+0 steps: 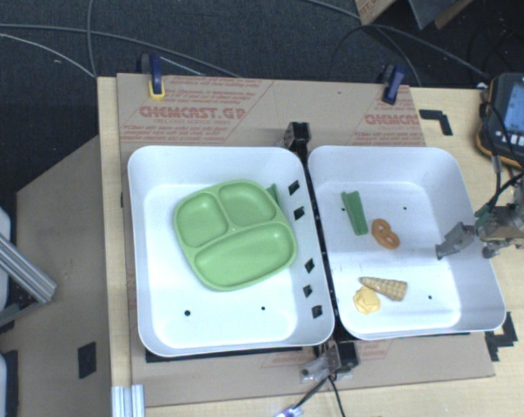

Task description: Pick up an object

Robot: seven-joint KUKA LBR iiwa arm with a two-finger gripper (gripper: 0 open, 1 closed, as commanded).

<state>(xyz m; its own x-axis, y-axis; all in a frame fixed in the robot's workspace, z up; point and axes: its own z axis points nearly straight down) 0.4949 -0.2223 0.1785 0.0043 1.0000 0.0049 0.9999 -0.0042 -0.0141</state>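
- Jaws: the gripper (453, 243) is small and blurred at the right wall of the right bin (435, 165), so I cannot tell whether its jaws are parted or closed. Nothing is visibly held between them.
- Likeliest target: the brown pretzel-shaped toy (385, 234) lies flat on the floor of the right bin, near its middle. It is the item nearest the gripper, though clearly apart from it.
- Handling, as a judgement: it looks light and rigid, probably plastic and a little slick. It sits low against the floor, so the jaws would need to straddle its outer edge across the narrow width and close gently to avoid squirting it sideways.
- Just beside the pretzel, up and to the left, is a green stick (354, 213). It is long and straight, and easiest to pinch across its short side at mid-length.
- Toward the near edge of the bin lies a tan ice-cream cone (385, 287) on its side. It is tapered and may roll or slip toward its tip. A small yellow piece (367, 301) touches it or lies just beside it, so a grasp there risks catching both.
- The left bin (235, 315) holds a green divided plate (235, 234). It is broad and shallow, well apart from the gripper, and graspable only by its rim.
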